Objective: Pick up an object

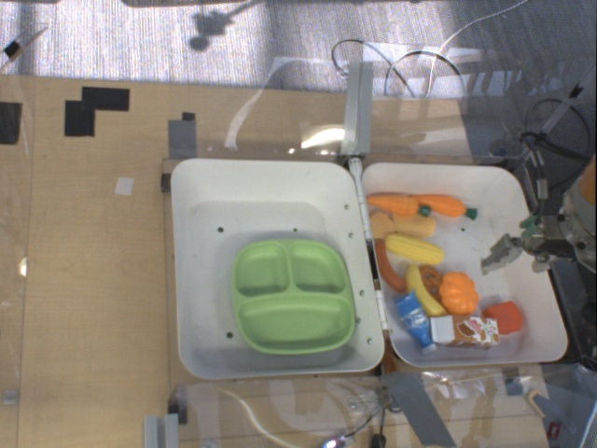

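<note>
Gripper [511, 248] over right bin [522, 187] near its right edge, seemingly open, nothing between fingers. Green tray [293, 295] in left bin [201, 194].

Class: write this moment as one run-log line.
arm: right edge | gripper: open, above right bin, holding nothing | toy food: in right bin | green tray: left bin

Divided plate [293, 297] in left bin [201, 213], toy foods [424, 283] heaped in right bin [522, 203], pincer [508, 250] over its right side
</note>
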Tool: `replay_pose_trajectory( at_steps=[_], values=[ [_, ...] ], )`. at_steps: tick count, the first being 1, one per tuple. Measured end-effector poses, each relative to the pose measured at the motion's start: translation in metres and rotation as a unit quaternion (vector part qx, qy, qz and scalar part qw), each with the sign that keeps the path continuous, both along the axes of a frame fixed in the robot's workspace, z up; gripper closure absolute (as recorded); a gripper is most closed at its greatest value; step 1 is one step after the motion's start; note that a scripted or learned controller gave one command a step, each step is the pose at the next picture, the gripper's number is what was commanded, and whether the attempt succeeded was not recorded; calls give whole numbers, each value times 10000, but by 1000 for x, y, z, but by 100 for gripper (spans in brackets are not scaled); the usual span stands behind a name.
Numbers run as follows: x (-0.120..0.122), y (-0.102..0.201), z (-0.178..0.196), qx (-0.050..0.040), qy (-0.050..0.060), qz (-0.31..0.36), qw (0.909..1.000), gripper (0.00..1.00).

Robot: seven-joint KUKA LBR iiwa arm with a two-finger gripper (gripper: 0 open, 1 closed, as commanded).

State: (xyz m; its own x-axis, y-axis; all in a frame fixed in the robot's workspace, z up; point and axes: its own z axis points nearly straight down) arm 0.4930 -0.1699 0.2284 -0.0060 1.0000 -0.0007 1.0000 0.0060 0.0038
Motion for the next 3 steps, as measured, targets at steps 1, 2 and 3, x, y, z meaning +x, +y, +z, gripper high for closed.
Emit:
replay_pose_trajectory(
  at_steps=[1, 2, 3],
  values=[
    [1, 32, -88, 6, 12, -841, 9965, 0],
    [0, 21, -135, 16, -74, -740, 9972, 0],
    [41, 122, -43, 5, -4, 208, 9998, 0]
  ],
)
